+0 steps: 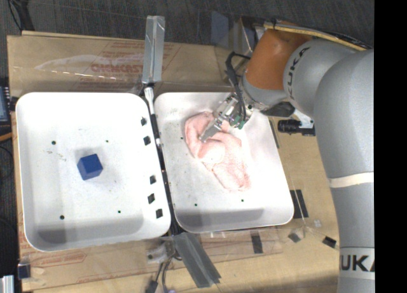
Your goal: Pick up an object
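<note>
The gripper (215, 128) is down on the pink crumpled cloth (217, 150) toward twelve o'clock in the right bin (267, 212); I cannot tell its state. Soft fabric may slip free on lifting. A blue cube (89, 166) lies in the left bin (38, 234).
</note>
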Available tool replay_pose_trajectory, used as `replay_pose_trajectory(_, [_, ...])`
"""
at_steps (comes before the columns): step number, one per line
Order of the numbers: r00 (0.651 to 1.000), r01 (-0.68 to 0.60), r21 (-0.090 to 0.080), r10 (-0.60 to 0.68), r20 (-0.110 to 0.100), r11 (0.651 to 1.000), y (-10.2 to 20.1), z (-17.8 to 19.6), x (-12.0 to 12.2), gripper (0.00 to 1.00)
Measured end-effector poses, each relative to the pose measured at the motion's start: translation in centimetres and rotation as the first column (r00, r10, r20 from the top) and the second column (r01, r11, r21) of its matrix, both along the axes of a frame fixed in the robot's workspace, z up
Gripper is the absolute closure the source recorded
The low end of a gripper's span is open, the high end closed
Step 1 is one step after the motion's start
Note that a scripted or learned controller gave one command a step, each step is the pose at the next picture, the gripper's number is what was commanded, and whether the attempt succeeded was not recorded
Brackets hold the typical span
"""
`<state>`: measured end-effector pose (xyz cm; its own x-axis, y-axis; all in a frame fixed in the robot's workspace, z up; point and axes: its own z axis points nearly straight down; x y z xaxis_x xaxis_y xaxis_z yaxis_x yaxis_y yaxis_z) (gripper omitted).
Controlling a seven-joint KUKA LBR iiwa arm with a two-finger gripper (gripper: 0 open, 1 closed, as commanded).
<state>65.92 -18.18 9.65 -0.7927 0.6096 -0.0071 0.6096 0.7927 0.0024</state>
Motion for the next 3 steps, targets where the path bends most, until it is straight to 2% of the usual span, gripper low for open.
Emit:
replay_pose_trajectory(1, [1.000,-0.030,0.002,0.030,-0.004,1.000,4.9,-0.2,-3.0,0.00])
replay_pose_trajectory(2, [0.999,-0.032,0.002,0.032,-0.004,1.000,5.0,0.9,-2.9,1.00])
replay_pose_trajectory(3, [0.987,-0.163,0.003,0.163,-0.010,0.987,2.3,1.1,-3.9,1.00])
